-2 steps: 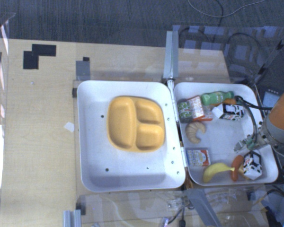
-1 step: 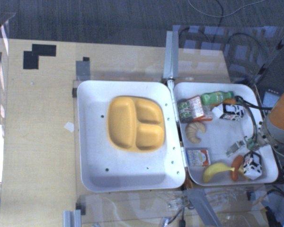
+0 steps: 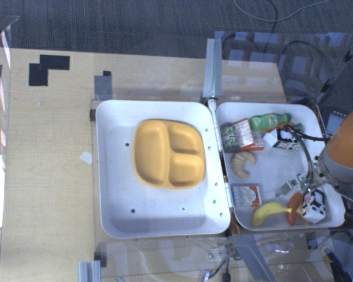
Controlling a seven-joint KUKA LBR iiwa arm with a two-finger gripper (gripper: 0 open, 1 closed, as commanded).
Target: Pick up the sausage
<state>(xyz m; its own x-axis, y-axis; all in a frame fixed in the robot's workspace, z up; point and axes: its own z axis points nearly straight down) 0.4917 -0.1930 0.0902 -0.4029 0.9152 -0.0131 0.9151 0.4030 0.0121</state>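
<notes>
You are looking at two bins, and the sausage [image 3: 293, 207] is lying in the right bin [image 3: 270, 175], at about five o'clock from the middle of that bin, close to its lower rim. It is a small reddish piece, lying slanted, with its lower end touching the tip of the banana [image 3: 267, 212] at its nine o'clock side. A black-and-white toy [image 3: 313, 206] is sitting just beside it at three o'clock. The gripper [image 3: 303, 185] is hanging just above the sausage, at about one o'clock from it, and I cannot tell from this view what its state is (the parts there are too small and mixed with cables).

The sausage is probably a light plastic toy, stiff and smooth, so it may be slipping or rolling away if you are pressing it off-centre. I am advising you to take it at the middle, across its short width. The neighbours are crowding both sides, so the room for the descent is looking narrow.

The left bin [image 3: 115, 210] is carrying a yellow tray [image 3: 167, 153].
</notes>
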